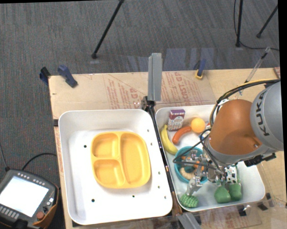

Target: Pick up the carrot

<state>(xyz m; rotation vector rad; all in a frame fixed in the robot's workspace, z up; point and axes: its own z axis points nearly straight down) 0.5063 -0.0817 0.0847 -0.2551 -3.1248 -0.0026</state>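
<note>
Carrot [182, 132] lies at 12 o'clock of the right bin [258, 180], between banana [168, 140] and orange ball [198, 125]; likely light, stiff, smooth, so grip mid-length across its width; gripper [201, 173] jaw state I cannot tell.

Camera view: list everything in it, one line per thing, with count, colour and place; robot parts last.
White bins: 2, side by side on the bench, left bin, right bin.
Divided tray: 1, yellow, in the left bin.
Carton: 1, small, purple and white, top of the right bin.
Banana: 1, yellow, left edge of the right bin.
Carrot: 1, orange, between banana and orange ball.
Orange ball: 1, right of the carrot.
Ring: 1, teal, middle of the right bin.
Green items: 3, bottom of the right bin, leftmost.
Handheld screen: 1, floor, bottom left.
Arm: 1, grey and orange, over the right bin.
End effector: 1, by the ring.
</note>
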